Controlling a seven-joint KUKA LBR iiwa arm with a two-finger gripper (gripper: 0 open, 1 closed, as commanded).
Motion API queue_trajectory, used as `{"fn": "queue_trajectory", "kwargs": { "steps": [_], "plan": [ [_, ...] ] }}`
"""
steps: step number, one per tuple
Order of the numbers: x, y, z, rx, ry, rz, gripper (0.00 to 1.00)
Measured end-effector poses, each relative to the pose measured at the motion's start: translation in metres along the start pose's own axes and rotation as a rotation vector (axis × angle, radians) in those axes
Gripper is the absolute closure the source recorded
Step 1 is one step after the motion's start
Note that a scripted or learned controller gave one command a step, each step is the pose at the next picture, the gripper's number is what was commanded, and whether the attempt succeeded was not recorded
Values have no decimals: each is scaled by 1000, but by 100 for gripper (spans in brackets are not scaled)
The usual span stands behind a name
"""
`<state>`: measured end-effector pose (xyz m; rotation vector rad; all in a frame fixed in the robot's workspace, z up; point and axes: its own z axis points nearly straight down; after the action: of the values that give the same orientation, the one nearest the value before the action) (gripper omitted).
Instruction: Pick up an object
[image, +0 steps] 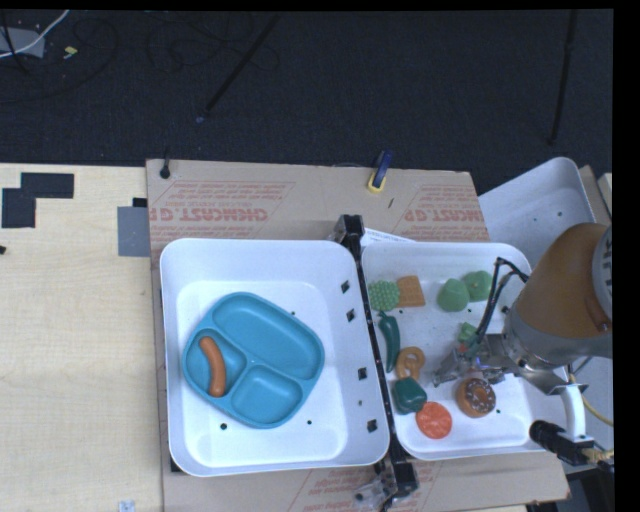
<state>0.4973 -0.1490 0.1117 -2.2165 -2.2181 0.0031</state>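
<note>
My gripper (468, 368) hangs low in the right bin (520, 262), open, with nothing between its fingers. It stands just above a brown sprinkled donut (476, 398) and right of a tan ring (410, 360). Around it lie a red-orange disc (434, 420), a dark teal block (408, 396), a dark green pepper (389, 333), a green textured ball (383, 294), an orange cracker (410, 291) and two pale green pieces (453, 293). A small green piece (467, 331) sits partly hidden behind the gripper.
The left bin (190, 262) holds a blue divided plate (270, 340) with an orange sausage (213, 365) in its left compartment. The grey and orange arm (565, 290) covers the right bin's right side. A black divider (365, 330) runs between the bins.
</note>
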Motion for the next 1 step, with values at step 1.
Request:
{"fn": "queue_trajectory", "kwargs": {
  "steps": [1],
  "plan": [
    [2,0,26,-2,-1,0,0]
  ]
}}
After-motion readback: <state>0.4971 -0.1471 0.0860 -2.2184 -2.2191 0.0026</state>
